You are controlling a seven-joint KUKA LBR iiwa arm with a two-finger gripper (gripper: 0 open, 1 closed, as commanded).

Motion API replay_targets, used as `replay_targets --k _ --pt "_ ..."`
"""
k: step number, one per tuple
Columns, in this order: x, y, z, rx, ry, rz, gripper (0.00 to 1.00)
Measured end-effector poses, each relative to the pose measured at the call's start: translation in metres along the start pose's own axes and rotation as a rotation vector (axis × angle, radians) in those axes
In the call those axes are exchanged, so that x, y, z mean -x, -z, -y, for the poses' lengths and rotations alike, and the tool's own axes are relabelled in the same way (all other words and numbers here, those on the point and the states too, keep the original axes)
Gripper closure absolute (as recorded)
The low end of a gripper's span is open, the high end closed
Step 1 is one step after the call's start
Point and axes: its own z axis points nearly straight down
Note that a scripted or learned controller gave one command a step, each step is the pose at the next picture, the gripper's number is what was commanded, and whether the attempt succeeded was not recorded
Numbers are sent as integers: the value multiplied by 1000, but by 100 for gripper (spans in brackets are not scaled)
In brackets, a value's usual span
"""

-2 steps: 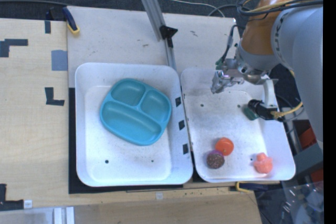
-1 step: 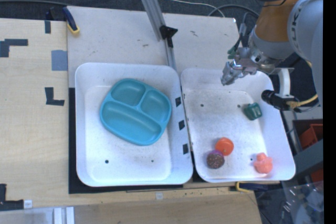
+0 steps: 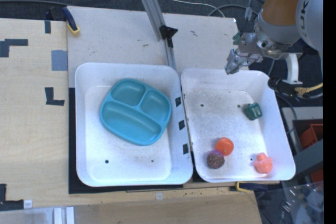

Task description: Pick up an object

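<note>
Bench [image 3: 121, 34]: tool [image 3: 232, 67] above right bin [image 3: 202, 165] rim, state unclear; no legible writing.

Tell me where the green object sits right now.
In the camera view, the green object lies in the right bin, near its right wall, above the orange ball and below the hand.

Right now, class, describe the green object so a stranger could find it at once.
Start at the right bin, the one without the blue plate. Look along its right wall, about halfway down: the green object lies there alone. Its neighbours, an orange ball, a brown ball and a pink toy, cluster near the bottom edge; it alone is dark green and blocky.
</note>
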Motion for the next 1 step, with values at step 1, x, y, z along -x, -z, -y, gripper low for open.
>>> replay_targets --k 1 --pt "-58 1 12 -6 4 -2 100"
